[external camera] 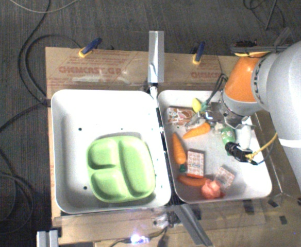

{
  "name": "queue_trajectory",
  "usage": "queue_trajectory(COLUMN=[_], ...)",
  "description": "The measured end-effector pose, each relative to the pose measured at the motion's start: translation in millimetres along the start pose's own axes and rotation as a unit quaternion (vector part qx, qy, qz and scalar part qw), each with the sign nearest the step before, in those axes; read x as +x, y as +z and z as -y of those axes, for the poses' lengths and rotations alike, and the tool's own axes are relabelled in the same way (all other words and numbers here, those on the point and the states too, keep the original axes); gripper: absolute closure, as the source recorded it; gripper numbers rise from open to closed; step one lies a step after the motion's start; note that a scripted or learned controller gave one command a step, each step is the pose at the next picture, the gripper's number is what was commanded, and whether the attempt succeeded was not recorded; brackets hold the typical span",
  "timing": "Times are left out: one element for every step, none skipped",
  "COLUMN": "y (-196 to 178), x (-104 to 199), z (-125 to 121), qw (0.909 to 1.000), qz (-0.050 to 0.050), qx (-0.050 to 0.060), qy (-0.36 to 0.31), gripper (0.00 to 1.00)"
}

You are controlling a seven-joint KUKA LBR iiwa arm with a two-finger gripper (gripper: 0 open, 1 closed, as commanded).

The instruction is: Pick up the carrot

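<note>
Gripper [208, 118] at the end of the grey arm [287, 94], below the orange band [241, 84], sits low in the upper part of the right bin [264, 184]. It overlaps the upper right end of a small orange carrot [197, 131], which lies tilted, but whether the carrot is clamped between the gripper's parts cannot be told from this angle.

Several orange pieces lie in that bin. The small carrot is near the bin's middle top, just below a printed packet [179, 116] and near a yellow item [197, 105]. A longer carrot [179, 149] lies nearly upright along the bin's left wall. A third orange-red piece [191, 180] lies flat near the bottom, touching a pink round object [211, 189]. Between the long carrot and the pink object sits a small patterned card [195, 163], and a clear wrapped packet [224, 176] lies just right of the pink object. A green item [227, 135] shows beside the gripper's body.

The left bin [68, 112] holds a light green divided tray [121, 169], turned at a slant. Both bins rest on a brown tabletop [104, 68] with two clamps [89, 47] at its far edge.
</note>
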State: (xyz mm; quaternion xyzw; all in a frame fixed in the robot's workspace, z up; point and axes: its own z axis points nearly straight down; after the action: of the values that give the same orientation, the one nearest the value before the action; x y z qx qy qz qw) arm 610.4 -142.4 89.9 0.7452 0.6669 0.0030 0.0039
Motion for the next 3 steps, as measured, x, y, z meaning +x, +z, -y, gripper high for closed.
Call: queue_trajectory(y=[-8.0,-14.5,-83.7], x=[-1.0,0.0,-29.5], z=[-0.2,0.6,-27.6], qw=[1.0,1.0,0.9867], qz=[0.001,0.001,0.003], qx=[0.0,0.002,0.007], qy=[-0.001,-0.002,0.162], gripper=[1.0,1.0,1.0])
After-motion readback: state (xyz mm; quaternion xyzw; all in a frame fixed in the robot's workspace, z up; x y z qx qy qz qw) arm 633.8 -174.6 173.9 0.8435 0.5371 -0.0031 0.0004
